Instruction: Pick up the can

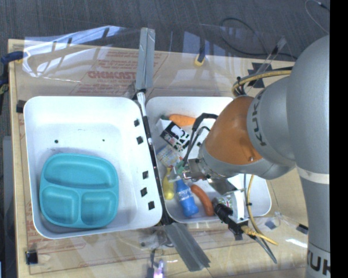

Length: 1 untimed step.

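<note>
Two white bins sat side by side on the counter (75, 62). The left bin (75, 117), in the left half of the frame, held a teal tray (78, 190) in its lower left part, with bare floor open above it and to its right. The right bin (261, 201) was crowded and largely covered by the arm (249, 138), which reached in from the right. The hand (185, 169) was low near that bin's left wall; I could not tell how it was set. Just below it lay a blue bottle (187, 200), an orange sausage-like piece (204, 200) beside it, and a yellow item (169, 188) against the wall. A carrot (182, 120) lay by the top rim, a black-and-white box (174, 135) under it. I could not make out which item was the can.
</note>
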Available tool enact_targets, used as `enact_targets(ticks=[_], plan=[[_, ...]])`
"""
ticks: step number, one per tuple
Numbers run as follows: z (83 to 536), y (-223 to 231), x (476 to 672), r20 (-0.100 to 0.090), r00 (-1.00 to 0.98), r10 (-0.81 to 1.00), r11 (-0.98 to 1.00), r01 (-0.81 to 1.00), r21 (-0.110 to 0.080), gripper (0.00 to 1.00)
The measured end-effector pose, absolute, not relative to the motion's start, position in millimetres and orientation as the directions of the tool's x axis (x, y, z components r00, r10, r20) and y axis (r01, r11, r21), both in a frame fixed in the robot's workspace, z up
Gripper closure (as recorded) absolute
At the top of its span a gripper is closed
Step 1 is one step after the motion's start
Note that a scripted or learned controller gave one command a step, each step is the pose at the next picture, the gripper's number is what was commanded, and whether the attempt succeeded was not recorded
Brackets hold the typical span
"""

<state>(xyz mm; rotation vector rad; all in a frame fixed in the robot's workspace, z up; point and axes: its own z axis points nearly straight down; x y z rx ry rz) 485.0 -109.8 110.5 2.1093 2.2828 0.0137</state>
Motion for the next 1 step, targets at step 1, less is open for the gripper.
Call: enact_targets(ticks=[1], plan=[[192.0, -66.3, 525.2, 0.000, -0.044, 0.999, 0.044, 0.999, 0.002, 1.00]])
